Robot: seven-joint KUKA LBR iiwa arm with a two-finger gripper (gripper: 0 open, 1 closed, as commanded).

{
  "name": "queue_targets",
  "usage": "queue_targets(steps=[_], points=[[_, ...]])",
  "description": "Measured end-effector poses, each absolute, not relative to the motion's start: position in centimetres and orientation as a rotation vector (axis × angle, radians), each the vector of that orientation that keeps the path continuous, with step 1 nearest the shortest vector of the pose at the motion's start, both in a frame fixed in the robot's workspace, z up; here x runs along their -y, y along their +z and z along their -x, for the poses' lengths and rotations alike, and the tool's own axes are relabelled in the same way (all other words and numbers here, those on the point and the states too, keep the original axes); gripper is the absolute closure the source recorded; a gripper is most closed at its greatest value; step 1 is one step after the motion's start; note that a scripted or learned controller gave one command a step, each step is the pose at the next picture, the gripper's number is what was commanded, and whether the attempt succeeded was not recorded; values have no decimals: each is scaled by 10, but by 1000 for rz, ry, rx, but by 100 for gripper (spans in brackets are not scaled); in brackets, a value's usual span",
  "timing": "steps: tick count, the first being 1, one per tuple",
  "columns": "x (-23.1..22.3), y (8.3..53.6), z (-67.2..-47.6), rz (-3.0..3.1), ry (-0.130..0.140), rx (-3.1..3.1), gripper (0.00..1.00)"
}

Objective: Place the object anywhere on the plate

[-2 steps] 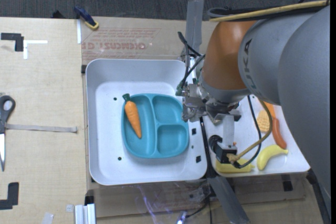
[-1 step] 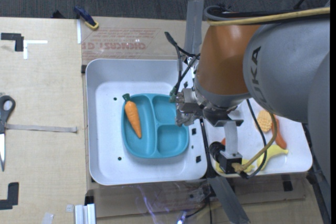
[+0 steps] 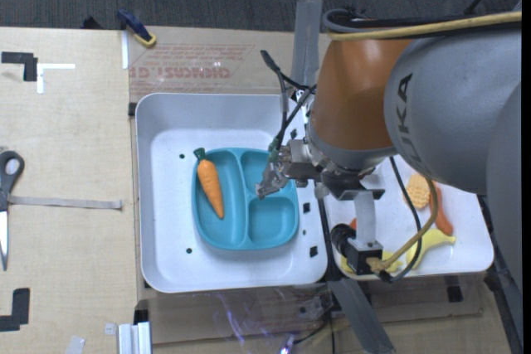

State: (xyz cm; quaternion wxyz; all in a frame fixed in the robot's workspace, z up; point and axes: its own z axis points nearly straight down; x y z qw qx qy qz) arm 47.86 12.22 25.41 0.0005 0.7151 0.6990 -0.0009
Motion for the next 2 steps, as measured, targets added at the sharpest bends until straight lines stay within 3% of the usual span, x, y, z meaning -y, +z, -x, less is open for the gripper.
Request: queue_targets(steps=[1,2], points=[[-122,254,-479,-2246,-3,-2195,0],[-144,257,-478,-1871,-4,-2523,0]])
